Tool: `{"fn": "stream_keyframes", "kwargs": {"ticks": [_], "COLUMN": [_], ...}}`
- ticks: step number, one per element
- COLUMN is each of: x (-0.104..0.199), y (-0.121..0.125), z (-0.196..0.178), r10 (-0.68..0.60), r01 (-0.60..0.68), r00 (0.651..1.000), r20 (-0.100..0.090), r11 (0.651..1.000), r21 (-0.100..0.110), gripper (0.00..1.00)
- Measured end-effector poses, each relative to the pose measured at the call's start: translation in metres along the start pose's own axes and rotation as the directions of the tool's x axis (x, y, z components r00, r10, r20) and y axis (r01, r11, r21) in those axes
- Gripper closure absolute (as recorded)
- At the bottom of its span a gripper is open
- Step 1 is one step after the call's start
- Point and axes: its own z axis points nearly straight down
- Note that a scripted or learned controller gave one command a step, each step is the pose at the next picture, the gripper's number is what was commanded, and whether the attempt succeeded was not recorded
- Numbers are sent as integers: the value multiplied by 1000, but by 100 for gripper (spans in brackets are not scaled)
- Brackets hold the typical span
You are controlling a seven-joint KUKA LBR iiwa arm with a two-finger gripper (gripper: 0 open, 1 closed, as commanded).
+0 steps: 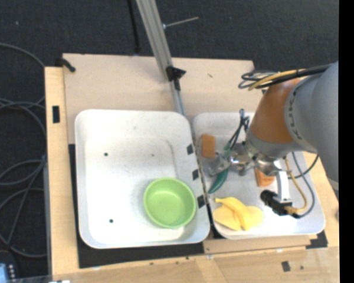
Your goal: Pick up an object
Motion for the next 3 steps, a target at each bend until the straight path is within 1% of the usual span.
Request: {"fn": "stream_keyframes", "kwargs": {"ticks": [1,2,3], "x": [-1,0,0], "y": [1,6,0], "z": [-12,-56,-103], "r10": [7,-5,-5], "r01": [-7,5,5], "r00": [1000,1000,1000], "r20": [-2,-1,-1], "r11": [1000,1000,1000], "r21": [-5,-8,-9], "gripper": [100,100,100]}}
